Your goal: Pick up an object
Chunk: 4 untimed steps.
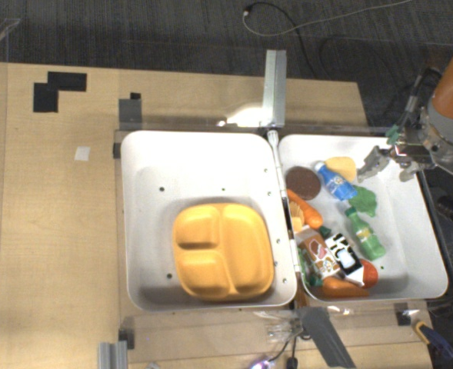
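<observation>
Worktop, two white bins. Left bin (141, 206): one yellow divided tray (222, 248). Right bin (422, 229): we count a blue bottle (335, 181), brown disc (303, 181), carrot (307, 211), green items (364, 221) and packets, all lying loose. Gripper (390, 162) sits over the bin's upper right, jaws spread wide, nothing between them. We judge the pick not yet made: choosing, descending, closing and lifting remain.

No text, brand or number can be read here. The small packet (324, 257) near the front edge of the right bin (418, 229) carries printed colours, and the black-and-white item (341, 252) just beside it has white marks on black, but both are too small and blurred to make out. The blue bottle (334, 181) toward the bin's back edge bears a label that is equally illegible.
</observation>
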Each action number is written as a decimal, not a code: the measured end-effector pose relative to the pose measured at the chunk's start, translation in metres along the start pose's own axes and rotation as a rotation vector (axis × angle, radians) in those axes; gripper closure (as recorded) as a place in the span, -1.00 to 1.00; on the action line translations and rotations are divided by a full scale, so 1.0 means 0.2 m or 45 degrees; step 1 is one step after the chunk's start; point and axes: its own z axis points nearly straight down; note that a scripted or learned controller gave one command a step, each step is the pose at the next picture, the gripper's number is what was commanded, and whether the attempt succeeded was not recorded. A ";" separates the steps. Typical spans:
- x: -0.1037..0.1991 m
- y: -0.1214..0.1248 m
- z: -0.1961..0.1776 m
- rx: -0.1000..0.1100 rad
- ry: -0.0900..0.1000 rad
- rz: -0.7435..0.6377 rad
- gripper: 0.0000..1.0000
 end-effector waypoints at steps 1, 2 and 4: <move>-0.26 0.07 0.82 -0.012 -0.003 0.190 -1.00; 0.00 0.21 0.82 -0.007 0.000 0.030 -1.00; -0.08 0.24 0.23 -0.004 -0.001 0.185 -1.00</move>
